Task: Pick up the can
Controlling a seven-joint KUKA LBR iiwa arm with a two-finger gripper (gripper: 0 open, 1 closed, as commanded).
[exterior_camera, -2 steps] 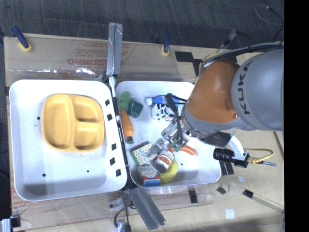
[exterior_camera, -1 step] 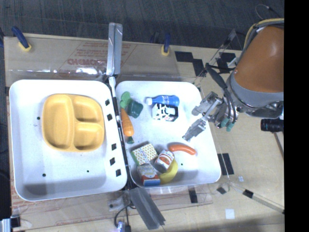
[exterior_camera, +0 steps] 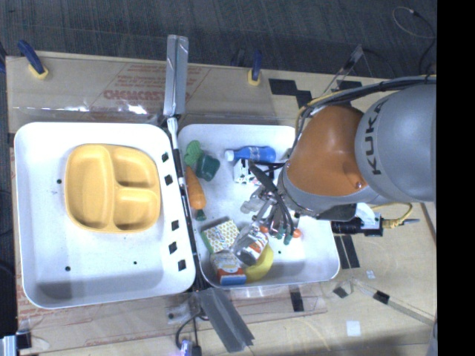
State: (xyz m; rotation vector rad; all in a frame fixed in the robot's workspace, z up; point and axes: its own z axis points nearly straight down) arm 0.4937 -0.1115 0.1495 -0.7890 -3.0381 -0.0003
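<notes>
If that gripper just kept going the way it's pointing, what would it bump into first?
Probably the small silvery can just beyond the gripper, lying beside a yellow banana-like piece in the right white bin. Depth is hard to judge from above.

The arm hides the right bin's far corner.

A bench with a tan cardboard-like top, seen from above at a slant. Beyond its far edge lies dark grey carpeted floor. Two blue clamps grip the far edge, one at the left corner, another near the middle. A grey metal bar stands upright at the far edge and a second grey bar lies at the near edge. Black tape marks dot the right part of the surface. Thin cables trail across the floor at upper right. Lighting is even and soft.
</notes>
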